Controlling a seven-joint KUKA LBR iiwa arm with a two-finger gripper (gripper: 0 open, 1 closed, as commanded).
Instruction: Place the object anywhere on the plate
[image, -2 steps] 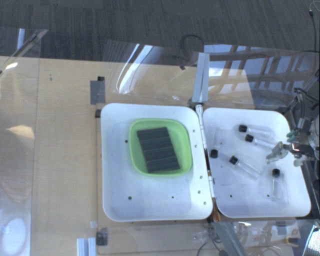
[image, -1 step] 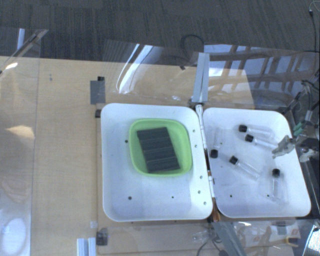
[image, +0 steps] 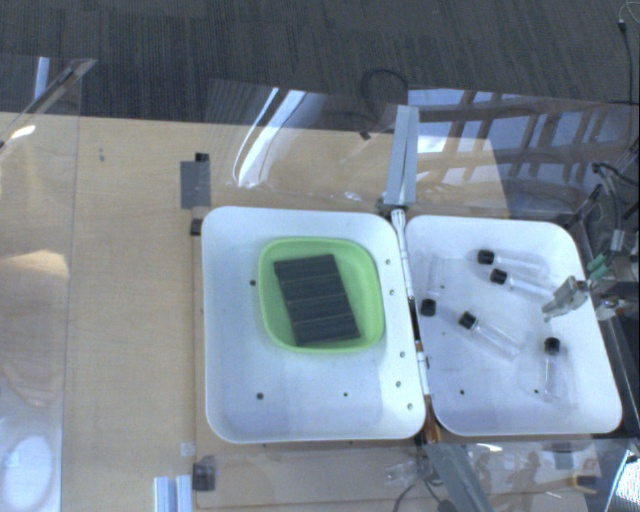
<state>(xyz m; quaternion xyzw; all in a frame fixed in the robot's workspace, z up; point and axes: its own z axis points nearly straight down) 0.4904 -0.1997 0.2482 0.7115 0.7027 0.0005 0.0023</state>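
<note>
Vials loose in right bin; plate bearing only a dark block. Hand nearby, grip unreadable; placing apparently pending.

We look down on a pale wooden table under a clear, glare-streaked sheet. Beyond its far edge lies dark ribbed flooring. Bright light reflects near the table's top centre.

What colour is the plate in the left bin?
Light green, seen in the camera view: the plate holds a dark ridged block.
</note>
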